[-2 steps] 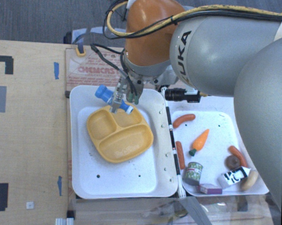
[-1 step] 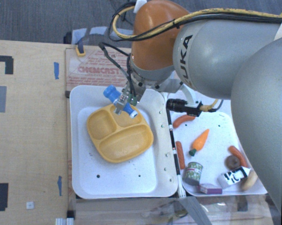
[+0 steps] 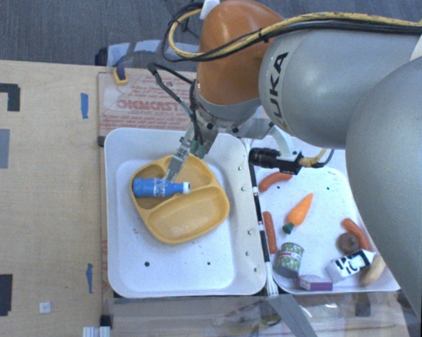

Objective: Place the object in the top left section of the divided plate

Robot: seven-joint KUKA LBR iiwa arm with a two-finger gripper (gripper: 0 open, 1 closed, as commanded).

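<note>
Bottle down in the plate's upper-left section

The gripper hangs just above the blue bottle, and I can't tell how it is set. The bottle lies flat in the yellow divided plate, long axis left-right, white cap pointing right; what's left, I'd judge, is lifting clear.

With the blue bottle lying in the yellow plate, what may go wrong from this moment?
1. The blue plastic bottle lies across the yellow divided plate, near a divider; it may roll into another section.
2. The pincer hangs right above the bottle; moving away, it may drag it.
</note>
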